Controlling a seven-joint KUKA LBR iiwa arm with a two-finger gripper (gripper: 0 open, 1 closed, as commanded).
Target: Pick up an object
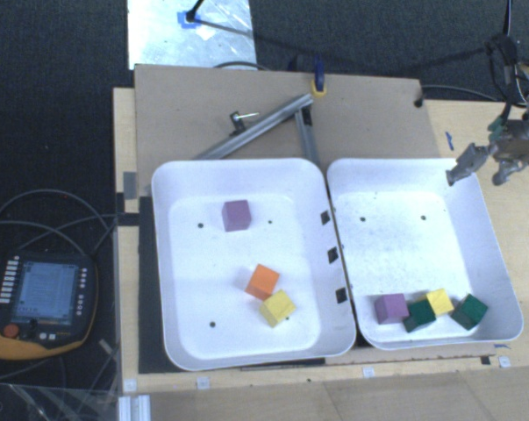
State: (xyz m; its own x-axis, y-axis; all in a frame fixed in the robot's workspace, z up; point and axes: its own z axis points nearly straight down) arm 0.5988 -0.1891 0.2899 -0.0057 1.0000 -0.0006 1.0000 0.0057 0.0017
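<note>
Two shallow white plastic bins side by side on a tan bench. In the left bin (172, 235): a purple cube (236, 215) toward the far side, alone; nearer the front, an orange cube (263, 281) touching a yellow cube (278, 308) at one corner.

In the right bin (488, 235): four blocks clustered along the front wall, namely a second purple cube (390, 307), a dark green block (418, 314) just beside it, a small yellow block (439, 301) touching that green one, and another dark green block (469, 310) at the right end.

Above the right bin's far right corner: the grey two-finger gripper (477, 168), fingers spread apart and pointing down-left, nothing between them, well apart from every block.

Behind the bins: a brown board with grey metal bars (255, 127) crossed on it and a yellow clamp (318, 82) at its far edge. Beyond that, on dark carpet, a shiny silver sheet (159, 24) with a blue mark.

Left of the bench, on the floor: a grey and orange handheld control pendant (40, 301) with a lit screen and a looping cable. No readable writing or brand on any of these; screen text too small to make out.
</note>
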